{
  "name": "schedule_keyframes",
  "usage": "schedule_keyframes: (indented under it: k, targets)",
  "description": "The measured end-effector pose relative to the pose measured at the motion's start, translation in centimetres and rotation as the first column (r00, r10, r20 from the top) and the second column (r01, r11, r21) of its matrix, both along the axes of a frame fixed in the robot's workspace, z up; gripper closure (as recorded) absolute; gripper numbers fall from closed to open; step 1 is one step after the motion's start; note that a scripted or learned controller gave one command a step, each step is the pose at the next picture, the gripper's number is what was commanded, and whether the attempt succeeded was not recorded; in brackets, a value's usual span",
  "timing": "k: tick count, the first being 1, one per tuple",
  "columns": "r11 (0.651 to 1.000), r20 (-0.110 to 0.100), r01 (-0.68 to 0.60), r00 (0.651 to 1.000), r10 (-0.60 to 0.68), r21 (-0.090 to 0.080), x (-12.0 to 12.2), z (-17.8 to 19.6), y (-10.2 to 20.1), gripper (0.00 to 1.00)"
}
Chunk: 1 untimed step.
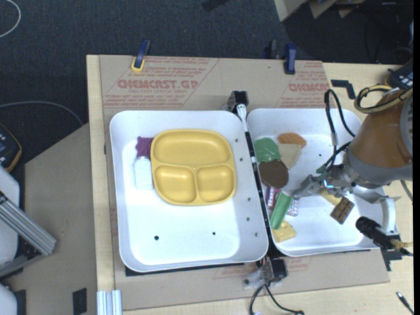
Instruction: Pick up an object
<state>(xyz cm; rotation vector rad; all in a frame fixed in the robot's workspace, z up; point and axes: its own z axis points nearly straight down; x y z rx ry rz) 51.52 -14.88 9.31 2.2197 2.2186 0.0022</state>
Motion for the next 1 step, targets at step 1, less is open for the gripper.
schedule_keyframes:
  k: [1]
  targets:
    - [1.000, 0.013, 0.002, 1.000, -0.002, -0.007, 0.27, 1.44, -0.23, 1.00]
